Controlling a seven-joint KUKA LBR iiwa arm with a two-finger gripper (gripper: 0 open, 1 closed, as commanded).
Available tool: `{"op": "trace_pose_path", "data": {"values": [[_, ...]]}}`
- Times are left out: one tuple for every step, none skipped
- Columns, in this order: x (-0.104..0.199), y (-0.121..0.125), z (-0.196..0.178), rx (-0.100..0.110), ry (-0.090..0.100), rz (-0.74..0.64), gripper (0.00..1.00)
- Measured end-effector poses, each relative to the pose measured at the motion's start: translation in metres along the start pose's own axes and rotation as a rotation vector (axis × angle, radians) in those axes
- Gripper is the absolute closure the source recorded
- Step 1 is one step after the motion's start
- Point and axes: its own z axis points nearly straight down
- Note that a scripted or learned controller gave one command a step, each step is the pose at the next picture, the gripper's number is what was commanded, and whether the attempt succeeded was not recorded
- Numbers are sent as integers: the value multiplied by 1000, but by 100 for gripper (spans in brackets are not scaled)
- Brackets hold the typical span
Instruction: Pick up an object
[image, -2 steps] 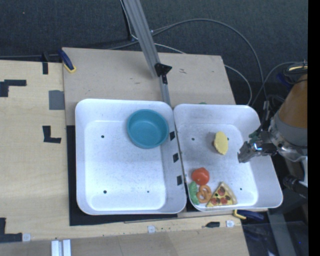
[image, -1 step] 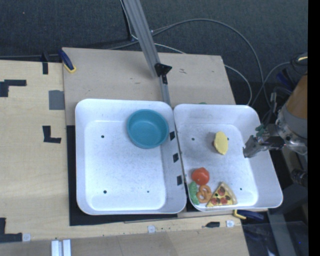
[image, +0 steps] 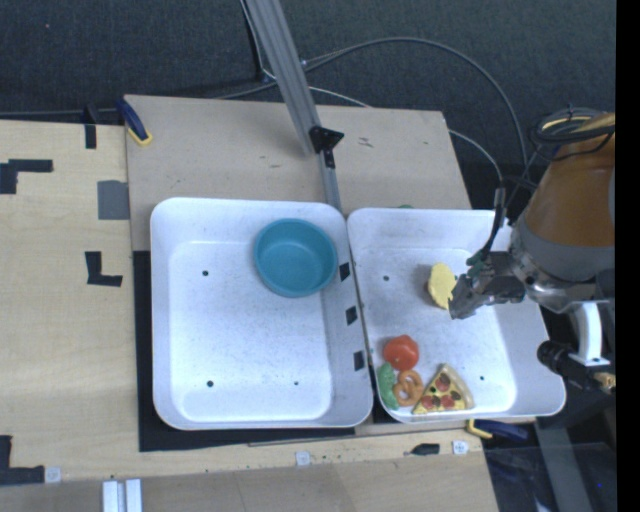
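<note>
Dark claw (image: 462, 303) beside rounded yellow piece (image: 440, 285), finger state unclear, smooth white bin (image: 500, 395)

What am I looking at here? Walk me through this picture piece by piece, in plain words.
This is one photo from a camera fixed above a workbench, looking down at a slant. The grey machine with the orange band at the right is a robot arm. At its end is its tool, the part meant to pinch things; it is too dark here to tell whether it is open or shut.

On the bench sit two shallow white bins. The left bin holds a blue bowl. The right bin holds toy food: a yellow piece right beside the tool, a red tomato, a green piece, an orange pretzel and a pizza slice, clustered in the near corner.

Nothing can be seen gripped. The tool sits low next to the yellow piece, perhaps its target.
</note>
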Motion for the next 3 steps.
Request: {"op": "trace_pose_path", "data": {"values": [[54, -3, -6, -2, 0, -1, 100], [105, -11, 6, 0, 0, 0, 100], [164, -4, 16, 0, 0, -1, 100]]}}
